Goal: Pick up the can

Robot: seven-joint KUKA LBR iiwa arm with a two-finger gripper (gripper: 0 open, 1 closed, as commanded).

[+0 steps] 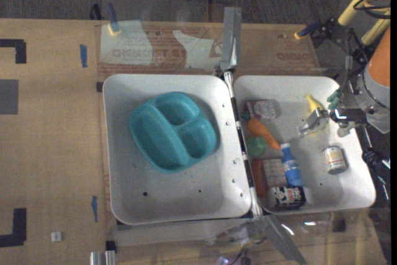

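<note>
1. One can lies on the floor of the right bin, near its right wall, silver w/ a pale label, nothing touching it.
2. My gripper hangs up and left of the can, apart from it; fingers look spread, nothing between them.
3. My arm, grey w/ an orange band, comes in from the right.
4. Along the right bin's left side: a carrot, a green ball, a blue-capped bottle, a cow-print carton.
5. Left bin holds a teal divided plate, approx. centre.
</note>
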